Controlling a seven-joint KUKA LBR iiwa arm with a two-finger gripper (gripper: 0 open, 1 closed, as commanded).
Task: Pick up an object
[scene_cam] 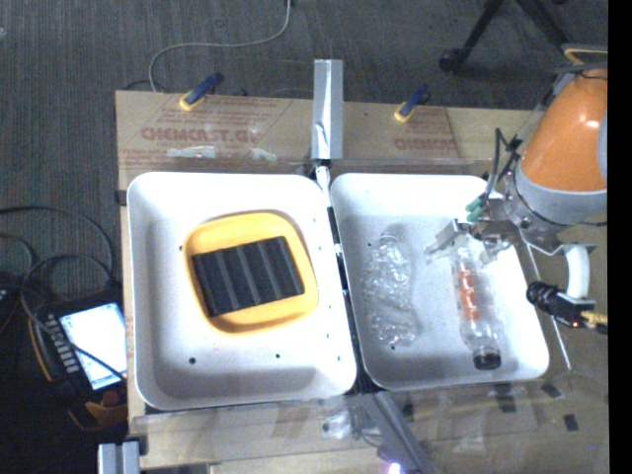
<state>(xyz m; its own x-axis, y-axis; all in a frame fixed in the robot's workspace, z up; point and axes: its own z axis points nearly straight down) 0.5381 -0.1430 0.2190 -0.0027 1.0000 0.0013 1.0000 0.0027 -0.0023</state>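
A clear plastic bottle (472,304) with an orange label and a black cap lies lengthwise on the right side of the right bin (425,191), cap toward the front. A crumpled piece of clear plastic (387,289) lies left of it in the same bin. A yellow block with a black ribbed top (252,270) fills the middle of the left bin (148,294). My gripper (464,240) hangs over the right bin at the bottle's far end, just above or touching it. Nothing is visibly held.
The arm's orange band (568,136) and grey wrist reach in over the right bin's far right corner. A metal strip (326,117) stands behind the ridge between the bins. Blue and yellow clamps (202,90) sit on the cardboard behind. Cables and a tablet (89,339) lie left of the bench.
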